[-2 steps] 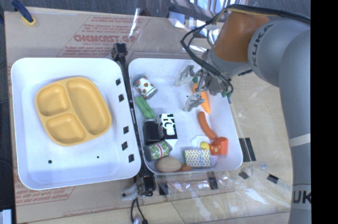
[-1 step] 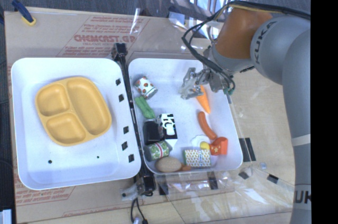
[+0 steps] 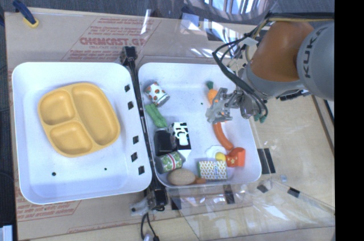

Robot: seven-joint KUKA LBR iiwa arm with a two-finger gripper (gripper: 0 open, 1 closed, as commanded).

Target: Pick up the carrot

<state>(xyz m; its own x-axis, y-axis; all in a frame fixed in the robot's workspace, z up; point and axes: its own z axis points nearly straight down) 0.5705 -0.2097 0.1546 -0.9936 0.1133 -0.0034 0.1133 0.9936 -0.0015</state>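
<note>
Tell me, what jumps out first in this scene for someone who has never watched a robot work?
The big grey arm with its orange band reaches in from the right, its gripper hanging over the right bin just above a carrot. That bin is crowded with small toy foods and packets. In the left bin lies a yellow divided tray.

Hand (image 3: pixel 220 111) over carrot (image 3: pixel 222 134) in right bin (image 3: pixel 250 146); grip unclear.
</note>
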